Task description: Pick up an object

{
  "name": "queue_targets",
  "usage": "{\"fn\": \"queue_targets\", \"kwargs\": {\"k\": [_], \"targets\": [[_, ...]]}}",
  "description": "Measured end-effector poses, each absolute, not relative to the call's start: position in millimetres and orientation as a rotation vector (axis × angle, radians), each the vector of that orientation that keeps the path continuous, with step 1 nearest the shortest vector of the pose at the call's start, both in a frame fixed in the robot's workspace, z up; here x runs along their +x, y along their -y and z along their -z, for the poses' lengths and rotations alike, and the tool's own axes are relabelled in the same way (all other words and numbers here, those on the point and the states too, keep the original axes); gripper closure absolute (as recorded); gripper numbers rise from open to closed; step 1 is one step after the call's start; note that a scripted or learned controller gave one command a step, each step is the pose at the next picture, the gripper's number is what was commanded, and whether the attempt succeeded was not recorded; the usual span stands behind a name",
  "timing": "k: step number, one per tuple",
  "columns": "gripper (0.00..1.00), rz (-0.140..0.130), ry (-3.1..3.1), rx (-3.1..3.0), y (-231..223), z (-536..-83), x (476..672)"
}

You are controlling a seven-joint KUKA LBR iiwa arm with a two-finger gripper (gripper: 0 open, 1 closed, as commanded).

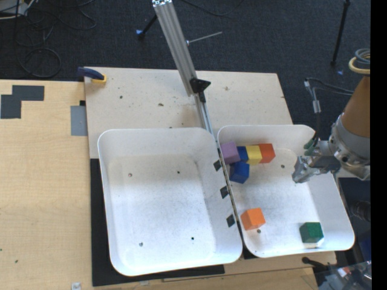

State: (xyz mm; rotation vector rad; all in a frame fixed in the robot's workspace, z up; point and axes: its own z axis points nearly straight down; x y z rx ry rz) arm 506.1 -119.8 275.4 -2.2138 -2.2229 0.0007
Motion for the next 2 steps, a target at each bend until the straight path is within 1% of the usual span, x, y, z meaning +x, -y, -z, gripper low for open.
{"fn": "queue_targets", "kwargs": {"k": [1, 2], "targets": [[1.0, -0.002, 2.222, -2.214, 73.7, -260.4, 504.1], [1.0, -0.001, 2.225, -2.214, 21.6, -263.2, 507.1]]}}
